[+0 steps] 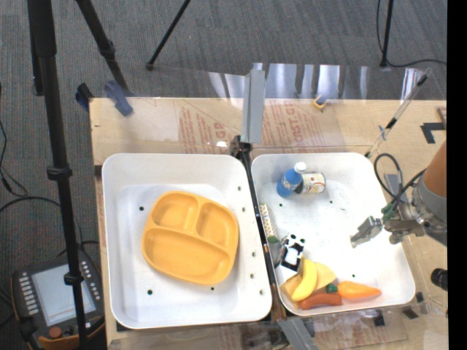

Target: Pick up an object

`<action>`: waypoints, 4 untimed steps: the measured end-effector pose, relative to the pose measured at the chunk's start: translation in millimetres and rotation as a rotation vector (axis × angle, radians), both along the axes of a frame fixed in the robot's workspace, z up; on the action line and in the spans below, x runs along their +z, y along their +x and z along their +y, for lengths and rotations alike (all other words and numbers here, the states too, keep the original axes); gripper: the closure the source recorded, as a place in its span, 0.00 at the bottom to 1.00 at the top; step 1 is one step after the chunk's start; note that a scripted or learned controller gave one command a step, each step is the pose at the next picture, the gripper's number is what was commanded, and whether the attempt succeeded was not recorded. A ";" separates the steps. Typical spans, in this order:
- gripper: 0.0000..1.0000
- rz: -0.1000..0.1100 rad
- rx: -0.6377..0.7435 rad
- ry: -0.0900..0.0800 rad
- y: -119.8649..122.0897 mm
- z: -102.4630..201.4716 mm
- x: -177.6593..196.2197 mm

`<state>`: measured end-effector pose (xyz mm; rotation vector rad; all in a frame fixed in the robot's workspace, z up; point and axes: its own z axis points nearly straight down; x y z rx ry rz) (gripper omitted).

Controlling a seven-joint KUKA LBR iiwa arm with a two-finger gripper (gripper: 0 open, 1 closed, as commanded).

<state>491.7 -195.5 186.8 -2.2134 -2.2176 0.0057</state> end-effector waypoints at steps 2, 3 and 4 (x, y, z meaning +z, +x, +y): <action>0.00 -0.006 0.553 0.002 13.0 47.3 -101.9; 0.00 -0.004 0.512 0.003 -16.4 80.5 -102.2; 0.00 -0.004 0.606 0.003 44.1 77.3 -102.9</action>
